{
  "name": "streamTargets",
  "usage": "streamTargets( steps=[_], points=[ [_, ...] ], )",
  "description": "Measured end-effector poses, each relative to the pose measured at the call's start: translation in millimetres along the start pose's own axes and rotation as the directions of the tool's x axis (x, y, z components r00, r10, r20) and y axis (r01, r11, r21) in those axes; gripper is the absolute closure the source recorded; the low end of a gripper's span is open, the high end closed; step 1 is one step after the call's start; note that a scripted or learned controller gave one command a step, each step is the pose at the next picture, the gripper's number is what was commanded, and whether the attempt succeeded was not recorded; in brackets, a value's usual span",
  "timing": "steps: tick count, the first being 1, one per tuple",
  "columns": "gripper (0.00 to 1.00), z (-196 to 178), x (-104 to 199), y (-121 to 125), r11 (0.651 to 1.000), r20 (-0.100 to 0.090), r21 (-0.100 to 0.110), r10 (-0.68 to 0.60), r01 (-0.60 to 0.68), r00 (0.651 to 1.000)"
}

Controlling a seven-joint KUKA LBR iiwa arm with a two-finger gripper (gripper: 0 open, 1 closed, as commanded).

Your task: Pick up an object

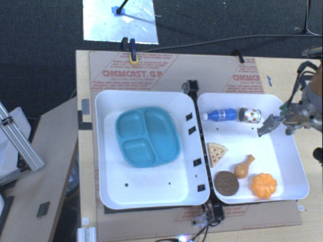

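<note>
I have one camera, fixed high above the bench (166, 67) and looking down at a slant. It faces the far edge, so the dark floor (40, 34) sits along the top of my picture and the near bench edge at the bottom. It stands far enough back that both white bins fit whole, the left bin (108, 185) and the right bin (290, 158), side by side. The arm (313, 107) comes in at my right edge, cut off there.

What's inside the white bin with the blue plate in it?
Just the blue plate with three empty sections, lying in the left bin. Whatever is beneath the plate is covered.
</note>
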State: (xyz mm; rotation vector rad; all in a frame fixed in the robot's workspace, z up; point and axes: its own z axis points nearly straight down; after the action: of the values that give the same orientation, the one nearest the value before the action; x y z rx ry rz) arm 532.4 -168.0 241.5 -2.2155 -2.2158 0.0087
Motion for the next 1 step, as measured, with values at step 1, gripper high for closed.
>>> streamTargets(
  steps=[1],
  points=[
    [0.0,-6.2,0.4,2.3,1.0,0.002,-0.011,-0.003,0.003,1.0]
  ],
)
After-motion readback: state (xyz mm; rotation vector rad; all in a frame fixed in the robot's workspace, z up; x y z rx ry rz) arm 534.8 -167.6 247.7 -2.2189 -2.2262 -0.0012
